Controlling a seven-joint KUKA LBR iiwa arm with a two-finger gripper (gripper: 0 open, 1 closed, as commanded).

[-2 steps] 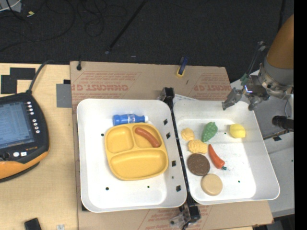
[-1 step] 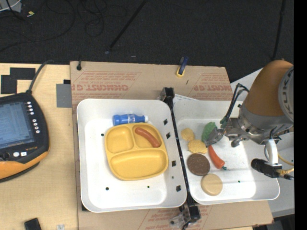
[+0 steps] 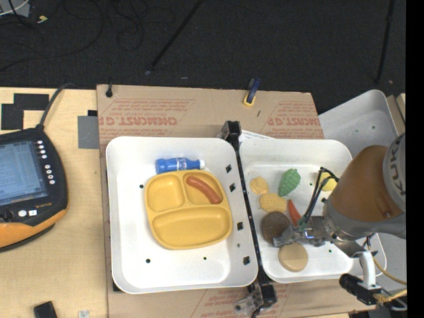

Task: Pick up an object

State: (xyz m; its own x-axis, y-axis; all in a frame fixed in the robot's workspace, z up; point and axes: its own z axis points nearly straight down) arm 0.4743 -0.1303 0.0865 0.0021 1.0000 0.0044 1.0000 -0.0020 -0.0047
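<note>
arm's in from the right, and the hand [image 3: 296, 236] is down low in the right bin [image 3: 338, 152], sitting at the near end of the toy pile. it's right up against the brown round piece [image 3: 271, 224], with the tan disc [image 3: 293, 258] just on its near side. whether the fingers are wide or narrow, i cannot tell, the wrist and cabling crowd that spot, and nothing is plainly seen between them.

around it in that bin: a green leafy piece [image 3: 289, 181] toward the far side, two yellow lumps [image 3: 264, 192] left of it, and a red-orange sliver [image 3: 293, 211] poking out beside the brown piece. a bit of yellow [image 3: 326, 185] peeks out by the arm's orange band.

over in the left bin [image 3: 126, 211], the yellow divided tray [image 3: 185, 212] lies flat with a red sausage [image 3: 203, 189] in its far right compartment, and a blue bottle [image 3: 177, 165] lies on its side just beyond the tray. on the surface off to the left there's a tablet pendant [image 3: 26, 184].

so, progress: the approach looks done, the hand is at the objects. the grab itself isn't confirmed and no lift has happened; everything rests in the bins. my read is the brown piece or the tan disc is the target.
</note>
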